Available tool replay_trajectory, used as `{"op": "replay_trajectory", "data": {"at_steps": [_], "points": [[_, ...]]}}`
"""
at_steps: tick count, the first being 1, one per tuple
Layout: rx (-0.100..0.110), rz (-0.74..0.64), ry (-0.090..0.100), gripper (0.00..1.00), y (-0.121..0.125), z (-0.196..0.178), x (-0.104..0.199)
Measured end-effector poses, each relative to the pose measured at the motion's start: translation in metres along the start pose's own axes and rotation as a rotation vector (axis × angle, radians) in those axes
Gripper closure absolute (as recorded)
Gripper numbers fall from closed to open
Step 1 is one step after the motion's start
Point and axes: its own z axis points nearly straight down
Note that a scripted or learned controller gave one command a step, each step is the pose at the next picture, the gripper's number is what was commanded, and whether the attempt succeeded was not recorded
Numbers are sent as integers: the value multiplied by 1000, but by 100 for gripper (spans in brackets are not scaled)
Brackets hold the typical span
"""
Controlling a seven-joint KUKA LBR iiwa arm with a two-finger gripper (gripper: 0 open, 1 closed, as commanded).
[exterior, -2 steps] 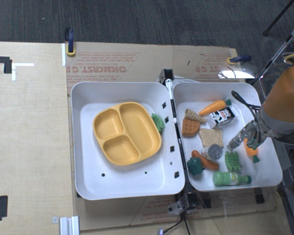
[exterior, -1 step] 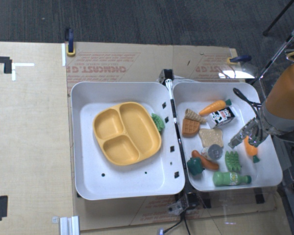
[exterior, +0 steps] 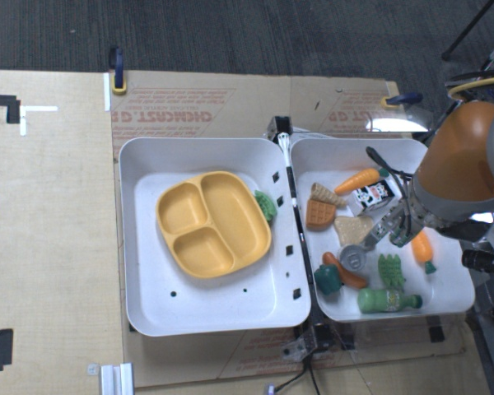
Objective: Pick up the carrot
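An orange tapered carrot lies at the back of the right bin, pointing toward the bin's middle. A second, shorter orange piece with a green tip lies near the bin's right wall, partly under the arm. My gripper hangs low over the middle of the right bin, just above a beige slice. It is in front of the carrot and apart from it. Nothing orange shows at its tip.
Around the gripper lie a brown waffle piece, a black-and-white carton, a red-orange stick, a teal lump, a green comb-like toy and a green bottle. The left bin holds a yellow divided plate and a green leafy toy.
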Motion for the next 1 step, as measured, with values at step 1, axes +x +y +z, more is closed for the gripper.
{"op": "replay_trajectory", "data": {"at_steps": [1], "points": [[0,-212,-4,100,-49,-83,-77]]}}
